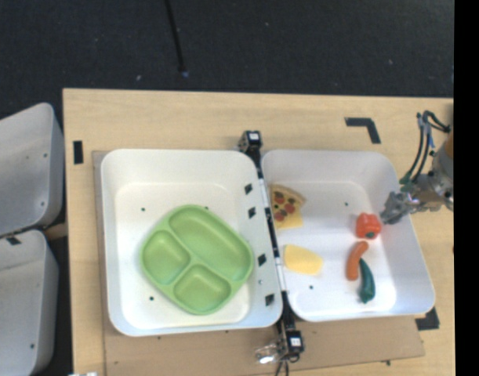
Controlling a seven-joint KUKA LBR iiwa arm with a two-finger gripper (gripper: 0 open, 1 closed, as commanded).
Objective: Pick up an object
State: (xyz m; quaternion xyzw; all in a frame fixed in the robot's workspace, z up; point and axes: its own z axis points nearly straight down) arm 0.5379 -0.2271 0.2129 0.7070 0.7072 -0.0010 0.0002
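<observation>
The tool (pixel 397 207) sits beside the red-orange toy pepper (pixel 368 225); its grip I cannot tell. The pepper looks light, hard plastic, rounded, likely slippery—pinch across its middle.

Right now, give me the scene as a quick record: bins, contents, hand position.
left bin: holds a green divided plate, three compartments
right bin: holds five toy foods
pizza slice: near the divider, top left of the right bin
yellow wedge: below the pizza slice
red-orange pepper: right side, closest to the hand
orange sausage: below the pepper
dark green vegetable: beside the sausage, lower right
hand: over the right bin's right edge, next to the pepper; grip state unclear
</observation>
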